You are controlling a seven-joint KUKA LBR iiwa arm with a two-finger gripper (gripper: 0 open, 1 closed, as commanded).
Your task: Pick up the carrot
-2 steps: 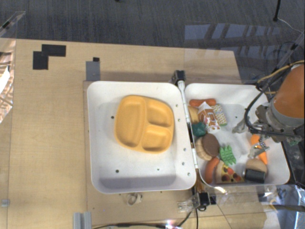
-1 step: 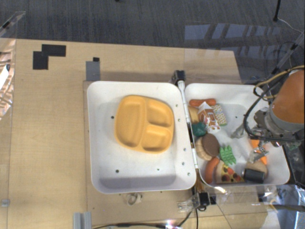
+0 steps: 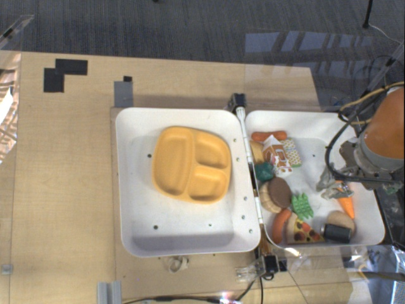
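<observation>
The carrot is a small orange piece lying near the right wall of the right bin. My gripper hangs low over the bin, directly above the carrot's upper end and very close to it. I cannot make out from this slanted view whether it touches the carrot. The grey wrist with its orange band comes in from the right edge and hides part of the bin's right wall.
Toy food crowds the right bin: a white carton, a brown cookie, a green leafy piece, a sausage and a black cylinder just below the carrot. A yellow divided plate lies in the left bin.
</observation>
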